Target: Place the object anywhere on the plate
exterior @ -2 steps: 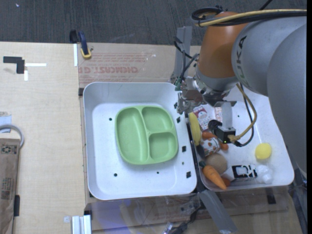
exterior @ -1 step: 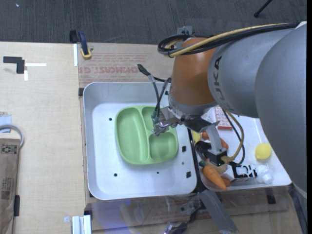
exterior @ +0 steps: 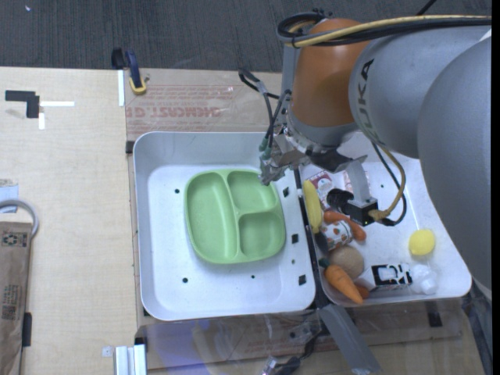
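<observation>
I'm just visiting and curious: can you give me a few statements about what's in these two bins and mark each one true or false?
1. The green plate lies in the left bin. True.
2. The plate has three compartments. True.
3. A carrot lies on the plate. False: it lies in the right bin.
4. The yellow ball lies in the left bin. False: it is in the right bin.
5. The end effector is near the plate's upper right corner. True.
</observation>
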Robot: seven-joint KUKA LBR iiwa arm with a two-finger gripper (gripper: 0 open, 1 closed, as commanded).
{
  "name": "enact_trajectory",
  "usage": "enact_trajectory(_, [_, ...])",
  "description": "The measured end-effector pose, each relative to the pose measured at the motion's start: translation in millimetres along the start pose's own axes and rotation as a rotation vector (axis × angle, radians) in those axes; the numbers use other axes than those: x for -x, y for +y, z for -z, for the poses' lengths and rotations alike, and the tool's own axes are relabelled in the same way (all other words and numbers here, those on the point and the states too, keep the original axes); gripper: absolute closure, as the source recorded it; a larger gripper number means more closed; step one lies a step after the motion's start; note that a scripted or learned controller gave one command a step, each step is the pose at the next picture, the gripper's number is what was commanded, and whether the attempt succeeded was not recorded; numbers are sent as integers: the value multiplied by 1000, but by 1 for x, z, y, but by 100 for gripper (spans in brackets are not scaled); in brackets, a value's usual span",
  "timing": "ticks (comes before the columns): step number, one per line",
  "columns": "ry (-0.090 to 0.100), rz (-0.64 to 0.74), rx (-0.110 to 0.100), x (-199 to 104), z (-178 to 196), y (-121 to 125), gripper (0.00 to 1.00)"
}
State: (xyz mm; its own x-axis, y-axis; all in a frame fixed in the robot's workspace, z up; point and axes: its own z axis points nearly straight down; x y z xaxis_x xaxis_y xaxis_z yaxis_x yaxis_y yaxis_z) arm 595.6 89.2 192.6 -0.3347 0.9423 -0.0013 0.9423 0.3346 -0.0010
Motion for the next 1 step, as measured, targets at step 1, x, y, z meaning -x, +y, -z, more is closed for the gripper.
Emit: enact_trajectory(1, [1,-49,-3,-78,-7,-42,100])
